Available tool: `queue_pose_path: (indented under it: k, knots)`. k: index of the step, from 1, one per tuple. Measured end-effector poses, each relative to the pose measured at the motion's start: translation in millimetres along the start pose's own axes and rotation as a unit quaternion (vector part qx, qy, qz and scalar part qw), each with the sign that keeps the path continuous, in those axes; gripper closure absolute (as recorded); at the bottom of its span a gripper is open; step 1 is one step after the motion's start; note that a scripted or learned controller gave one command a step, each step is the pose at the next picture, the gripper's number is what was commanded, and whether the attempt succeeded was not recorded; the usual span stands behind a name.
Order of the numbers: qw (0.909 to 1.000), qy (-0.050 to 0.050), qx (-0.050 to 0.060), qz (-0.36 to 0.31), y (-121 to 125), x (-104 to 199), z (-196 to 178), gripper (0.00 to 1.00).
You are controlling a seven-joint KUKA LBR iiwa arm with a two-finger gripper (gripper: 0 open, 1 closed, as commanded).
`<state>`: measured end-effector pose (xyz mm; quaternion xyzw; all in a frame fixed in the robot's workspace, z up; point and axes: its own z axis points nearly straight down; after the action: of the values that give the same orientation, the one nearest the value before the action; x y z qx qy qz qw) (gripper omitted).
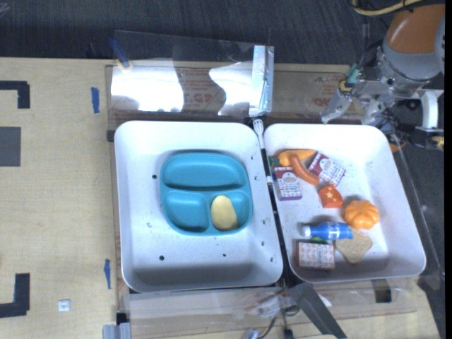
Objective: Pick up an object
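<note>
From my screen, the arm (413,37) comes in at the upper right, its orange band near the top edge, and the gripper (353,108) hangs over the bench just past the far rim of the right bin (402,189). Its two fingers stand apart, with nothing between them.

The things to pick from lie in the right bin. Near the far left of that bin I see an orange carrot-like piece (296,157), with a hot dog (306,170) touching it. Just right of these sits a small red and white packet (328,168), and another small red carton (287,184) lies against the bin's left wall. Toward the middle is a small red piece (330,196), and beside it, further right, a little orange pumpkin (361,215). Below these a blue and white bottle (326,231) lies on its side. Nearer the front are a printed box (315,254) and a slice of toast (353,246), which touches the bottle's end.

The left bin (141,246) holds a blue divided tray (203,189). A yellow lemon-like piece (224,212) sits in the tray's lower right compartment.

Behind the left bin stands a clear plastic sheet (191,83), bright with glare.
</note>
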<state>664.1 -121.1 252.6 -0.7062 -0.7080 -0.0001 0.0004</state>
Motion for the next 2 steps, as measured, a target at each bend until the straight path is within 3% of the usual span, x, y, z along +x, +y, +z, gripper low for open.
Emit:
queue_pose_path:
  k: [1, 2]
  knots:
    - [0.9999, 0.001, 0.005, -0.014, -13.0, 31.5, 118.2, 0.0]
    - [0.9998, -0.001, -0.012, -0.018, -10.4, 24.2, 142.3, 0.0]
